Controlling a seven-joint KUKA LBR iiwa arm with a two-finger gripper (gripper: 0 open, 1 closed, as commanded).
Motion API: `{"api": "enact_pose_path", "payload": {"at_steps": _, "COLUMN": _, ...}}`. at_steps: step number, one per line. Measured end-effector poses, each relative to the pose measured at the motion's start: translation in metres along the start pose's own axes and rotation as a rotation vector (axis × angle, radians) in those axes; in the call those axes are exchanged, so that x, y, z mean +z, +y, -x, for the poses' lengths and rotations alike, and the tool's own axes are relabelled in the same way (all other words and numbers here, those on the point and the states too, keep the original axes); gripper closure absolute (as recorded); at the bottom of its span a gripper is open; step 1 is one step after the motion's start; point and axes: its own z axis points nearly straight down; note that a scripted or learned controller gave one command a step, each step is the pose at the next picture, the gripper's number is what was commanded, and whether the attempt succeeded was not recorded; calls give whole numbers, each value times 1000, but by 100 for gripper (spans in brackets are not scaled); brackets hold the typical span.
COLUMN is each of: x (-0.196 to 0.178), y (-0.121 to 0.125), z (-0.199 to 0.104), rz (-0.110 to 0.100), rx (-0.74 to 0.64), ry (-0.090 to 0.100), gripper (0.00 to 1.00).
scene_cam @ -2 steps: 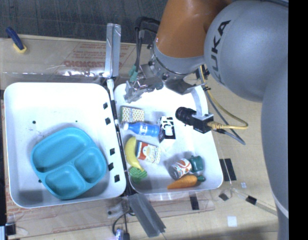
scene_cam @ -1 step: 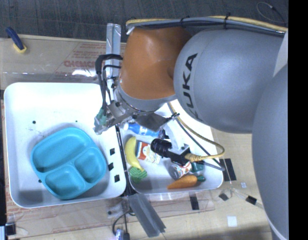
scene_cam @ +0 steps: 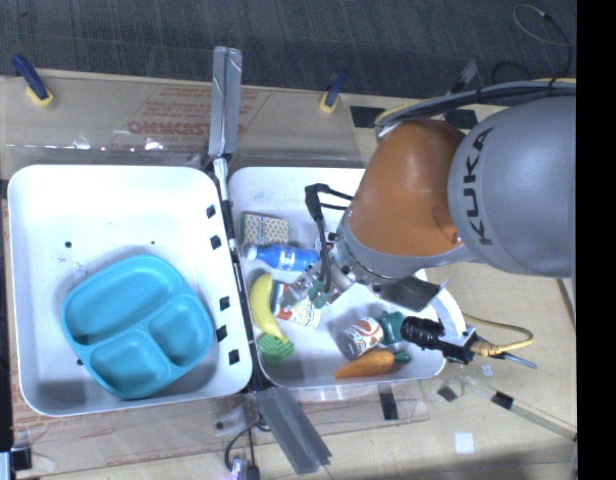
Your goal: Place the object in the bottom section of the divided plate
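Grey rounded arm (scene_cam: 518,193) (black KUKA lettering), broad orange band (scene_cam: 413,193), black cable

Left bin open around the plate; right bin crowded under the arm.

In the left bin (scene_cam: 48,218) the blue divided plate (scene_cam: 138,323) is set toward 6 o'clock, with bare floor from 9 to 1 o'clock. The right bin (scene_cam: 288,183) is blocked from 1 to 4 o'clock by the arm (scene_cam: 458,203); a banana (scene_cam: 261,303), bottle (scene_cam: 283,258), can (scene_cam: 363,336) and carrot (scene_cam: 368,366) are packed close, with narrow gaps between them.
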Motion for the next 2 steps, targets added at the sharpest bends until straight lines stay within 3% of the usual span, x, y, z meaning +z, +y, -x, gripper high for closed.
{"api": "enact_pose_path", "payload": {"at_steps": 1, "x": 22, "y": 72, "z": -26, "rz": 0, "rx": -98, "ry": 0, "gripper": 100}}
{"api": "enact_pose_path", "payload": {"at_steps": 2, "x": 18, "y": 65, "z": -98, "rz": -1, "rx": -364, "ry": 1, "gripper": 100}}
